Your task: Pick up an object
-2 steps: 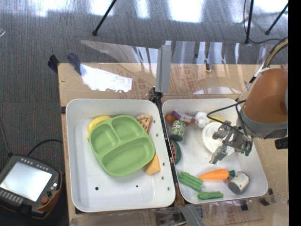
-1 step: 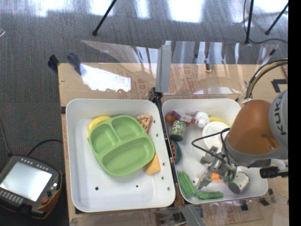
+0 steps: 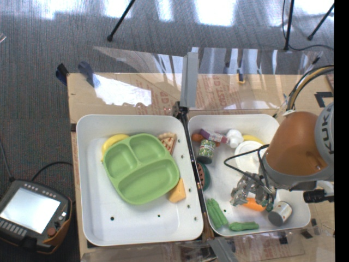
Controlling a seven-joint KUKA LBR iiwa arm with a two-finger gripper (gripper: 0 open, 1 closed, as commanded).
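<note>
The arm [image 3: 297,146] reaches in from the right over the right bin [image 3: 262,121], its orange band covering much of that bin's right half. The gripper [image 3: 246,194] hangs low over the bin's lower middle, pointing left and down. Whether it is parted or closed cannot be told; the metal parts blur together.

Just beside the gripper, at its lower right and seemingly touching it, lies a carrot [image 3: 254,204], a small orange piece partly hidden under the gripper. Nothing shows it being gripped. To the carrot's right a can [image 3: 279,214] lies on its side, grey, its round end facing the camera. Below the gripper, near the bin's front wall, a pea pod [image 3: 244,226] lies flat, and left of that a larger green vegetable [image 3: 217,213] runs along the left wall. A white plate [image 3: 248,157] sits above the gripper, partly under the arm. Further up are a green-labelled bottle [image 3: 206,150], a white ball [image 3: 234,137] and a dark red-tipped piece [image 3: 212,136].

The left bin [image 3: 90,201] holds a green divided tray [image 3: 142,168], tilted, with a banana [image 3: 113,141] at its upper left, a pizza slice [image 3: 169,142] at its upper right and a cheese wedge [image 3: 178,191] at its lower right.
</note>
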